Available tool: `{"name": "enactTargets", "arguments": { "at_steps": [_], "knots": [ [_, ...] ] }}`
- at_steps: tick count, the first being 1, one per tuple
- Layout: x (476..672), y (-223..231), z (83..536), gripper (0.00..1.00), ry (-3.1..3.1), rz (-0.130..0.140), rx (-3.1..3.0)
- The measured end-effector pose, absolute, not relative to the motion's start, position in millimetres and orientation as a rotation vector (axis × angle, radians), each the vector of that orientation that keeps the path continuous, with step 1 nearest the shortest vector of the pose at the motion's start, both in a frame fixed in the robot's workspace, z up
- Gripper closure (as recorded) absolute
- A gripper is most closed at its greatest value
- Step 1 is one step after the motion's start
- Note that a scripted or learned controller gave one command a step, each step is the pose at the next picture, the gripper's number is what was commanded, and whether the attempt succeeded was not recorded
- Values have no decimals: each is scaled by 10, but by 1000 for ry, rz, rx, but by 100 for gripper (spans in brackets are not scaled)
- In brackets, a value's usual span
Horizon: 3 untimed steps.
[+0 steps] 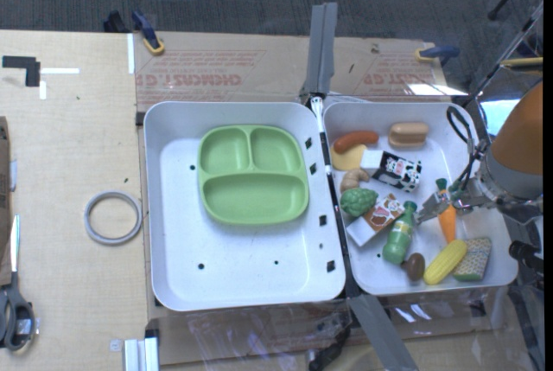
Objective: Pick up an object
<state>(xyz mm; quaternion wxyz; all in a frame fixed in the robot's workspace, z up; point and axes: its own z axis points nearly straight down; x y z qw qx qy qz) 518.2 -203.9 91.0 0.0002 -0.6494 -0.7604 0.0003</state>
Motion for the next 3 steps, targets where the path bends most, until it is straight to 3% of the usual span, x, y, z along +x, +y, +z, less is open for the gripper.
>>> {"name": "enactTargets", "arguments": {
  "at_steps": [1,2,3],
  "knots": [
    [5218,-1833,913,0,-2477,1,-1931],
    [5218,-1841,1002,100,-2475,2,-1933],
    [5555,-679,2646,100,-2245,5,-2198]
  ]
}}
